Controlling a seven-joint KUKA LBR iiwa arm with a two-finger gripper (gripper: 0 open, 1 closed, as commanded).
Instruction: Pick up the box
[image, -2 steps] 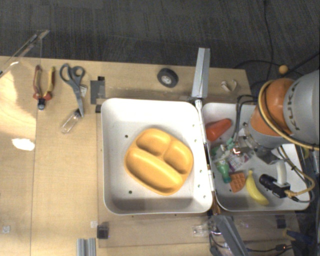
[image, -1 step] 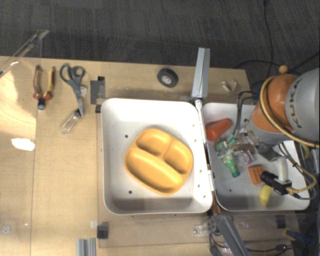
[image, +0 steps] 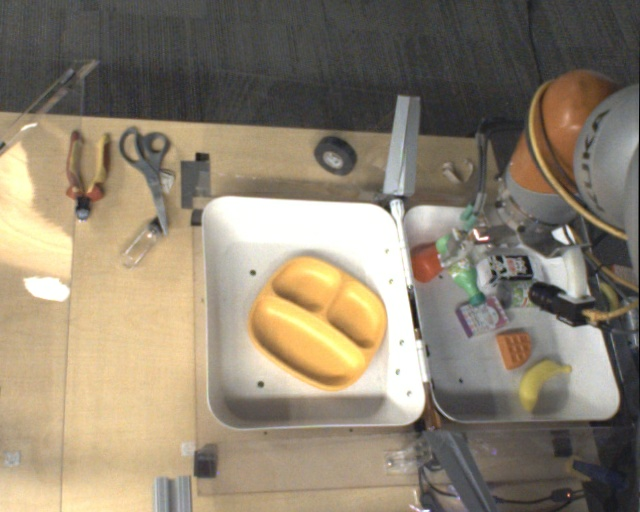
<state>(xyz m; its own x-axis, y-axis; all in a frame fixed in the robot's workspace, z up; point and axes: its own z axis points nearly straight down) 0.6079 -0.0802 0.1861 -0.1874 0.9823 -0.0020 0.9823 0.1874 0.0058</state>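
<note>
Leftward, bin (image: 225, 300) holds yellow mould (image: 318, 320); right bin (image: 590, 400) cluttered.

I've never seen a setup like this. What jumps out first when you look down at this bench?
The big glossy yellow divided dish sits alone in the middle of the left bin. To the right, the grey arm with its orange band reaches into the right bin, above a small clutter that includes a banana and an orange waffle-like piece. Scissors and pliers lie on the bench at upper left.
</note>
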